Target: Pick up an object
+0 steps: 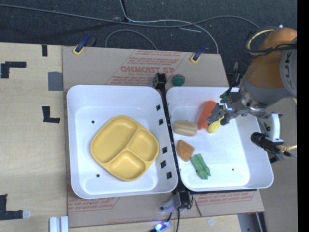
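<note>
**Arm's down in the right bin, grab not settled yet**

While the gripper (219, 116) sits low in the right bin (251, 178), I'd call this the reach-and-close stage of the pick. The jaws are right against a small yellow piece (214, 126), with a red-orange toy (207, 110) touching it just above. Whether the jaws are wide, narrow or actually clamped on anything, I can't tell from this angle, too dark and cluttered there.

Other candidates in that bin: a tan bread-roll-looking thing (185, 127) to the left, an orange chunk (185, 150) below it, and a green leafy piece (200, 166) beside that one.

Next move, I reckon, needs a clean close on one item only, since yellow and red are touching and could both get nudged. Then a straight lift.

The left bin (77, 129) carries a yellow divided plate (125, 147). Both bins rest on cardboard (145, 66) over a pale wooden worktop (24, 144), with a teal blob (179, 79) on the cardboard behind the bins. Dark carpet and loose cables (145, 21) run along the back.
</note>
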Motion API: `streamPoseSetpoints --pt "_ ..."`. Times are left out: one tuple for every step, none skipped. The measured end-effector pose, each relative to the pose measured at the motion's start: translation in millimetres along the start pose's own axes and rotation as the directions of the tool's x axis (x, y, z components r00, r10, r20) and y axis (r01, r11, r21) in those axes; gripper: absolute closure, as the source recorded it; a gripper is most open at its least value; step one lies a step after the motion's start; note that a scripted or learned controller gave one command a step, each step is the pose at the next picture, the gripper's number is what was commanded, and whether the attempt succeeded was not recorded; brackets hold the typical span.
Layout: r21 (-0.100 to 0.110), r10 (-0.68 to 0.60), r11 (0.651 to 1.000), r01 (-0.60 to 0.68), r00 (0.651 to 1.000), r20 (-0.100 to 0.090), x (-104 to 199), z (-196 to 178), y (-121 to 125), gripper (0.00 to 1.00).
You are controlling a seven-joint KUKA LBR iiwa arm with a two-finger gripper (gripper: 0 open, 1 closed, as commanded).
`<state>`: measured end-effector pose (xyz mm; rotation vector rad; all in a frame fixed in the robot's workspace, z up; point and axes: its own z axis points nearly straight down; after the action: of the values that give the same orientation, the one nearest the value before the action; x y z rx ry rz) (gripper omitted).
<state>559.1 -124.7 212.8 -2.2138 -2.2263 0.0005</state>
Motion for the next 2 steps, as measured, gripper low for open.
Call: streamPoseSetpoints --pt "-0.001 -0.002 1.0 0.002 1.0 -0.001 55.8 -11.3 15.7 1.0" --pt "0.0 -0.001 1.0 0.001 1.0 0.0 105.8 -1.3 32.3 1.0"
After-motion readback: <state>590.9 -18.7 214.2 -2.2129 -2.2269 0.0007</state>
